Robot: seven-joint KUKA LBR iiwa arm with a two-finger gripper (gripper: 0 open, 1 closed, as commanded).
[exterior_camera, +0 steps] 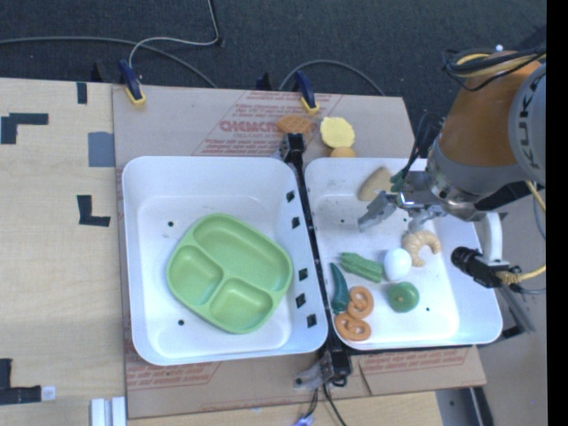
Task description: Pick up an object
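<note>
camera view: hand [383, 208] spread over right bin [461, 327], grasping nothing, wrist half cut off.

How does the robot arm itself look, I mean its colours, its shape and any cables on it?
The arm is thick and rounded, with a broad orange band above the wrist and grey housing bearing dark lettering at the right edge. Thin yellow and black cables loop over its top. The gripper is grey metal with slim fingers, on a cluttered grey wrist block.
</note>
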